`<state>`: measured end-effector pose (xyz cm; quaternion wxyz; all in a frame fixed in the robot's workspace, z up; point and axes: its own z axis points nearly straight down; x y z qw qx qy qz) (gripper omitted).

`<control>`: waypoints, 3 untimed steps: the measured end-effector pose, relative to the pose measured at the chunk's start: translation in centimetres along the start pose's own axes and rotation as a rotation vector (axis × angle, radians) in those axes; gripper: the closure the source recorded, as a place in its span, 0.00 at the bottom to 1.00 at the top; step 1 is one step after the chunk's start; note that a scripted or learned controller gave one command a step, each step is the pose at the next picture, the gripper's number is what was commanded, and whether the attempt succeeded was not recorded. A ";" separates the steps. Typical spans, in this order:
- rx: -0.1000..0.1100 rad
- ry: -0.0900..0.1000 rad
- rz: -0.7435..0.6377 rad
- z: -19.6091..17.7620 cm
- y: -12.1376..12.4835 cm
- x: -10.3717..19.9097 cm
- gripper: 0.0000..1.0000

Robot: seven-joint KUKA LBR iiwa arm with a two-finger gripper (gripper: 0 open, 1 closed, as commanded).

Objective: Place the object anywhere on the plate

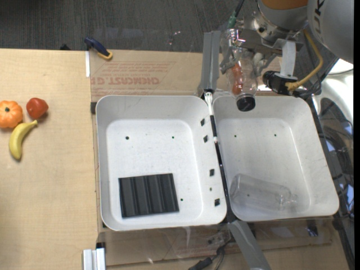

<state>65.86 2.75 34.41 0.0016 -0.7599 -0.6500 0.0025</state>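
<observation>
A black ribbed plate (pixel 148 194) lies flat in the front part of the left bin (pixel 112 151). My gripper (pixel 243 61) hangs over the far edge of the right bin (pixel 315 151), shut on a small clear bottle (pixel 241 83) with a reddish tint and a black cap. The bottle hangs cap down between the fingers, its cap just above the bin's far rim. It is well to the right of the plate and farther back.
A second clear bottle (pixel 261 193) lies on its side in the front of the right bin. A tomato (pixel 36 107), an orange (pixel 9 114) and a banana (pixel 19 139) sit on the wooden bench at the left. Cardboard (pixel 140 75) lies behind the left bin.
</observation>
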 end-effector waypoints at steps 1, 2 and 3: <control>-0.003 -0.001 -0.040 -5.3 0.0 0.2 1.00; -0.003 -0.001 -0.014 -7.9 0.1 -0.7 1.00; -0.001 -0.001 -0.260 -3.2 -0.6 3.6 1.00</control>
